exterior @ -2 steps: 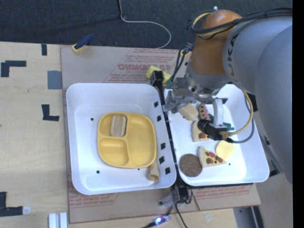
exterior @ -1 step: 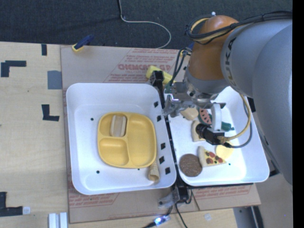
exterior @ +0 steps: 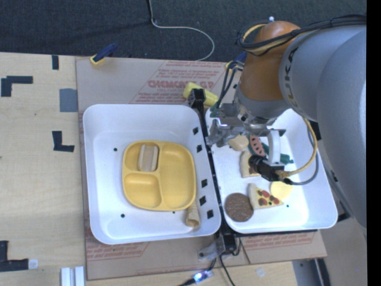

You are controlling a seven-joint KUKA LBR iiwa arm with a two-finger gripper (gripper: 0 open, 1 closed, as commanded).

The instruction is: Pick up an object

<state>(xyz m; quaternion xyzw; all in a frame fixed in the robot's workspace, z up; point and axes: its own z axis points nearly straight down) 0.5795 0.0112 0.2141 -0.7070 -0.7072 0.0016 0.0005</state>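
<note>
The right bin (exterior: pixel 309 216) holds the small things to pick from. Near its front lies a round brown cookie (exterior: pixel 239 207). Just beside the cookie, to the right, is a toy pizza slice (exterior: pixel 263 196) with red dots on it, and a little yellow piece (exterior: pixel 281 190) touches the far side of the slice. Farther back there is a pale cream block (exterior: pixel 249 165) and a smaller cream bit (exterior: pixel 238 142) near the bin's left wall. A strip with red and white on it (exterior: pixel 256 143) and something dark green (exterior: pixel 286 158) lie there too — they are too small to name.

The gripper (exterior: pixel 223 130) hangs low over the back left part of this bin, close to the smaller cream bit. Its fingers are hard to see from above, so I cannot tell if the hand is open or closed, or if it holds anything. The big grey arm (exterior: pixel 333 70) with its orange band (exterior: pixel 268 58) comes in from the right.

The left bin (exterior: pixel 101 124) holds a yellow tray (exterior: pixel 169 177) with sections. A tan block (exterior: pixel 148 157) sits in the tray's back left section. A small tan roll (exterior: pixel 192 217) lies at the tray's front right corner — touching it or just beside it.
</note>
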